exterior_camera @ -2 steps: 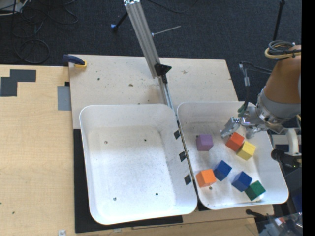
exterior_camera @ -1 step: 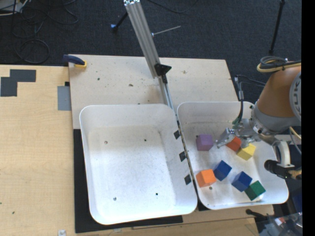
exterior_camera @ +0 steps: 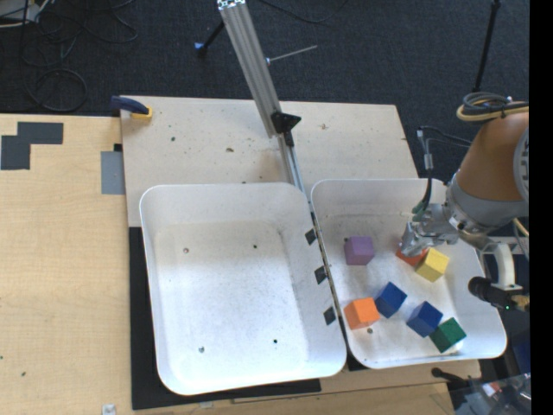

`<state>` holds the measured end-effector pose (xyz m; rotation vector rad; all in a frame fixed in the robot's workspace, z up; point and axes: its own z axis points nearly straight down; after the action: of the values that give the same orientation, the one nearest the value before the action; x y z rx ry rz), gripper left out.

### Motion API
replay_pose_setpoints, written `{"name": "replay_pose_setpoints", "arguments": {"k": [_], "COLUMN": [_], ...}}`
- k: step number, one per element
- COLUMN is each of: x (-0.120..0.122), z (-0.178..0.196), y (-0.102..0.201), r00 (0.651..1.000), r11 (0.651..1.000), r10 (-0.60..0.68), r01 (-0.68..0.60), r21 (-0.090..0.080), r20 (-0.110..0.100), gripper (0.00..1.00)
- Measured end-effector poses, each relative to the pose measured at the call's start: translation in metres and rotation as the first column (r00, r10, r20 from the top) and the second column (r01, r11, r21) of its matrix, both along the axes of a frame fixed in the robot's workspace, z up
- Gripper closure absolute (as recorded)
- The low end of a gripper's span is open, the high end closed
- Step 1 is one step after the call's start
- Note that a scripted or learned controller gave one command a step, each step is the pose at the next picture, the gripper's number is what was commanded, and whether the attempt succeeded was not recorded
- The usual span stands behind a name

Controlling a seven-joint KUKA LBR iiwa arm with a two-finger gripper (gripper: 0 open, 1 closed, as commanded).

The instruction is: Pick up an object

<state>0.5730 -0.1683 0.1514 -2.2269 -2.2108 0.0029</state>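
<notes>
Bench surface of pale speckled board [exterior_camera: 216, 137] carries two shallow white plastic bins side by side. The left white bin [exterior_camera: 173, 206] shows only dark specks on its floor. A slanted grey metal rail [exterior_camera: 255, 67] runs down from the top toward the seam between the bins, ending at a black bracket.

In the right white bin [exterior_camera: 371, 193], from left to right: an orange cube [exterior_camera: 362, 312] near the front left, a purple cube [exterior_camera: 359, 250] behind it, a dark blue cube [exterior_camera: 390, 299] just beside the orange one, a small red block [exterior_camera: 409, 254] touching a yellow cube [exterior_camera: 433, 264], a second blue cube [exterior_camera: 424, 317], and a green cube [exterior_camera: 448, 334] at the front right, close to that blue one.

The grey two-finger gripper [exterior_camera: 418, 235] sits low over the red block, at the yellow cube's upper left edge. Its fingers are too small and blurred to judge, so whether it grips anything cannot be told. Grey arm with orange band [exterior_camera: 492, 167] reaches in from the right.
</notes>
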Motion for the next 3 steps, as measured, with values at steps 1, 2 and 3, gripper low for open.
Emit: {"name": "replay_pose_setpoints", "arguments": {"k": [1, 2, 3], "x": [0.009, 0.009, 0.019], "z": [0.05, 0.05, 0.049], "y": [0.005, 0.004, 0.066], "r00": [1.0, 1.0, 1.0], "r11": [1.0, 1.0, 1.0], "r10": [0.009, 0.009, 0.013], "r01": [-0.009, -0.009, -0.013], "r21": [-0.002, -0.001, 0.002], "r20": [0.007, 0.002, 0.001], "gripper": [1.0, 1.0, 1.0]}}
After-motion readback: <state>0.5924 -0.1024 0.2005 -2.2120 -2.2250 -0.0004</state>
